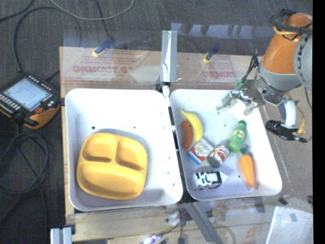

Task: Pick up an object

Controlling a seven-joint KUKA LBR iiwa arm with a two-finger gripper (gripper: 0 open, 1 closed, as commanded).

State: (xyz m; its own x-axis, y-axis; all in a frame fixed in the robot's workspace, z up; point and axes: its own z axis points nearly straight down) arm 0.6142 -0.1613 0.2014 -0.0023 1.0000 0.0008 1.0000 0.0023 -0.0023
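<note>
Black-and-white carton (208,179) lowest in right bin (271,184), green bottle (237,136) upright, jaws (236,100) spread open above.

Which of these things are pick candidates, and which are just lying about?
Candidates, right bin: banana, sausage, green bottle, carrot, can, small carton, black-and-white box. Gripper hovers above.

Lying about: yellow tray, handheld controller, cables.

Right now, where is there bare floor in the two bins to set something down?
Left bin: bare strip behind the yellow tray. Right bin: bare back-left corner behind the banana. Crowded from banana through can, bottle and carrot.
</note>
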